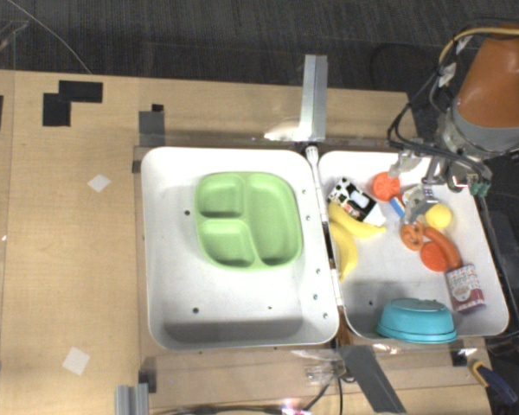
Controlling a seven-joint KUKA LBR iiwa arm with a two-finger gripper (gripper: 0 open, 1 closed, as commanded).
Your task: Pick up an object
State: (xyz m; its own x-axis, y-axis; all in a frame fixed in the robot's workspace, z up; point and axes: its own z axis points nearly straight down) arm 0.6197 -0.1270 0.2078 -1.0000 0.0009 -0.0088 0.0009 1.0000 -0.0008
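Over the right bin's [493, 314] far edge we see the gripper [421, 199] hanging above a lemon [438, 217], orange toys [432, 245] and a banana [346, 236]; we cannot tell its grip

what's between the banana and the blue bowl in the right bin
Bare white bin floor separates the banana from the blue bowl, as seen in the camera view.

1. A green tray [245, 218] lies in the left bin [169, 309].
2. Right of the tray: banana [347, 239], teal bowl [417, 320], carrot [441, 251], can [466, 287].
3. The gripper [419, 199] hangs above the carrot.
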